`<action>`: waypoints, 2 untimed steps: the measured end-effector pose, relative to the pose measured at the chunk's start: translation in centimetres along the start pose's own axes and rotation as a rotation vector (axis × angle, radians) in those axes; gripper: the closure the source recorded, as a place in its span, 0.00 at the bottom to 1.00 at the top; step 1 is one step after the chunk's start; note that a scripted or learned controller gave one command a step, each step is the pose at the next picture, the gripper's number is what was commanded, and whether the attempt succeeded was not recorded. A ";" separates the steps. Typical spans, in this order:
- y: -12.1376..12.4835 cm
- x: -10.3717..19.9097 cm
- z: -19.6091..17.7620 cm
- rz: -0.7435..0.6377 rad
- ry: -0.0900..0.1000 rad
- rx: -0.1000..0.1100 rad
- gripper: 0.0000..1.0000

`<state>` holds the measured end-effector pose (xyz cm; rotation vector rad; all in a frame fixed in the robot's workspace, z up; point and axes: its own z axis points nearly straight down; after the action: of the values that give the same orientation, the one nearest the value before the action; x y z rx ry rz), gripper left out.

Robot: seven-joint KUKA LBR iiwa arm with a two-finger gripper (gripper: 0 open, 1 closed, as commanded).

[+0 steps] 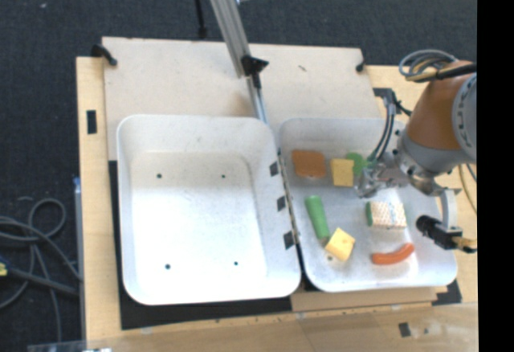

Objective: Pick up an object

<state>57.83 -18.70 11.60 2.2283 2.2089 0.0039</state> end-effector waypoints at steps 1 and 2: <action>-0.5 0.3 -4.7 -0.003 0.000 -0.002 1.00; -0.4 0.5 -9.2 -0.013 0.000 -0.003 1.00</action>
<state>57.37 -18.22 20.75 2.2124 2.2215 0.0065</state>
